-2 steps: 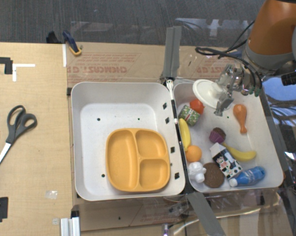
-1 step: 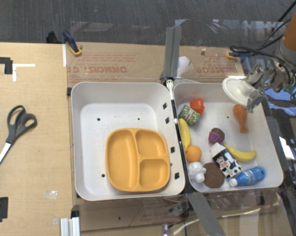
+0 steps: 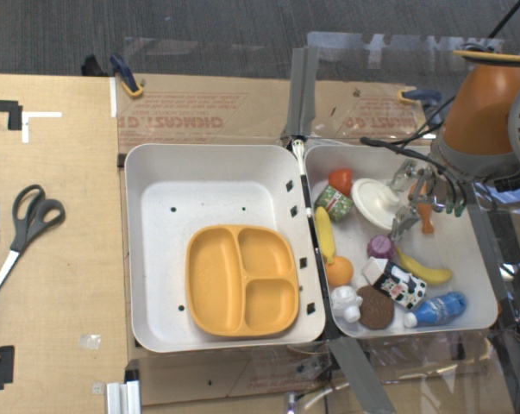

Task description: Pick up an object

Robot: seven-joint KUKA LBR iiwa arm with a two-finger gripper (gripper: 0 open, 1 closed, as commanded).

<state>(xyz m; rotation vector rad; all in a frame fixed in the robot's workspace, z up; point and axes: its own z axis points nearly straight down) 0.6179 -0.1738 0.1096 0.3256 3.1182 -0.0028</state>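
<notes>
Pale wood bench (image 3: 53, 317) fills the frame's left, scissors (image 3: 22, 231) lying on it; left bin (image 3: 147, 231) holds a yellow divided plate (image 3: 242, 280); right bin (image 3: 475, 257) holds crowded toys, a banana (image 3: 425, 270) lower right; gripper (image 3: 412, 210) hangs above them, fingers spread, pinching nothing.

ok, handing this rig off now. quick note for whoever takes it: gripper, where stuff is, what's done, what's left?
Gripper: low over the right bin, above its upper middle, next to the white dish. Nothing visible between its fingers; open or shut cannot be told.
Right bin items: two bananas, orange, green can, purple cup, blue bottle, brown disc.
Left bin: yellow divided tray.
Scissors lie on the bench, left.
Done: arm is at the pile.
Left: grasp something and lift it.
</notes>
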